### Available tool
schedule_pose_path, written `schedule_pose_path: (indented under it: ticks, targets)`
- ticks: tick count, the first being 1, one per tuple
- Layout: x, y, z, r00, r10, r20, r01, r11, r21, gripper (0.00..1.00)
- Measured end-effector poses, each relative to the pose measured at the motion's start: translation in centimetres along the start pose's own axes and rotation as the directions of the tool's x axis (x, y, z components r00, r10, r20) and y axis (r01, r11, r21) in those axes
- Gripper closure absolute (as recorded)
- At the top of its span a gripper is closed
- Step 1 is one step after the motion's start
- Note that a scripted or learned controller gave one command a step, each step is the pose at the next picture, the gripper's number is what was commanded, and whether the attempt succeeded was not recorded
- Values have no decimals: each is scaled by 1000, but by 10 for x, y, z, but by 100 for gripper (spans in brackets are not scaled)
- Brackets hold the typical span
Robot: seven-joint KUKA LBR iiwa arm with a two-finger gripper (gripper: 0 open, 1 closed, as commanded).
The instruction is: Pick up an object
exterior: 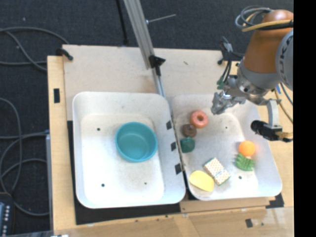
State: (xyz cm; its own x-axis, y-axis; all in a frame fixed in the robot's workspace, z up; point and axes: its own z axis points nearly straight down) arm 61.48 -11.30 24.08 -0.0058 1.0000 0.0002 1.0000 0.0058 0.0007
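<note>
The gripper (218, 107) hangs over the far part of the right bin (261, 181), just beside the pink donut (199, 118) on its arm side, and nothing sits between its fingers; from here I cannot tell whether they are apart or together. Any object would do for the task, and the donut looks the nearest candidate. To do it well I would shift the gripper toward the left bin until it is squarely over the donut, turn the fingers to straddle it, and come down slowly, since the brown piece (189, 130) touches the donut's near side and could be knocked or caught along with it. Counting the right bin: one pink donut, one brown piece, one teal piece (187, 144) close by the bin's left wall, one orange ball (247, 148), one green piece (244, 162) just beside the ball, one patterned box (217, 170), one yellow piece (201, 180). The left bin (94, 191) holds one teal bowl (136, 141).
</note>
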Motion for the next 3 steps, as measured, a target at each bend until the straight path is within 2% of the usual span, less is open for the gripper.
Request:
schedule_pose_path:
  ticks: [2, 3]
  targets:
    - [119, 27, -9, 1000, -2, -1, 2, 1000, -1, 100]
    - [177, 32, -16, 1000, -3, -2, 3, 1000, -1, 100]
